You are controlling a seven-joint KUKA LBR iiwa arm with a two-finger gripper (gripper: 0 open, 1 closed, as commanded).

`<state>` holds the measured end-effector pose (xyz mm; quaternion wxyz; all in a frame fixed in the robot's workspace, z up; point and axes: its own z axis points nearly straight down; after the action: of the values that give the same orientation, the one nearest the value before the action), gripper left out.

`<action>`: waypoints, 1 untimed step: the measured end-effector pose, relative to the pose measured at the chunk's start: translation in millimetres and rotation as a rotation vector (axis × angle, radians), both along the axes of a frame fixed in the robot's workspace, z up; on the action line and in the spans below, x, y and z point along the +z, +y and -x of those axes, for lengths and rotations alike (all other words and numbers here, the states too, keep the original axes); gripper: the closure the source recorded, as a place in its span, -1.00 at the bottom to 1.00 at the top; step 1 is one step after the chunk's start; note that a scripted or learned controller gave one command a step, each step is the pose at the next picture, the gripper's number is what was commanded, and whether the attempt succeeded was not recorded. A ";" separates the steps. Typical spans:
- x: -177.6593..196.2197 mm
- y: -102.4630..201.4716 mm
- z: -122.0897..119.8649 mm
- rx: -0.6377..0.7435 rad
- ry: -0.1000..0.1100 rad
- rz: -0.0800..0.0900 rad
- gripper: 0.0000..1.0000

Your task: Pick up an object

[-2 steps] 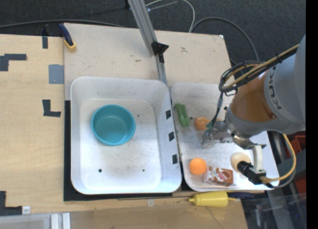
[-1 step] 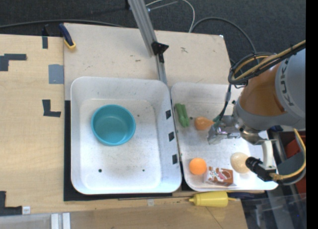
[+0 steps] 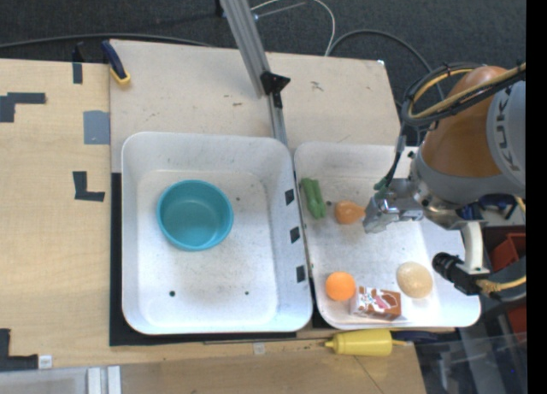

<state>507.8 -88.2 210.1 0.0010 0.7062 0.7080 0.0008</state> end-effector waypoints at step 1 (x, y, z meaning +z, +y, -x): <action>52.3 0.2 -0.4 -0.001 0.000 0.001 1.00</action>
<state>508.1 -88.0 262.4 0.0013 0.7066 0.7076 0.0008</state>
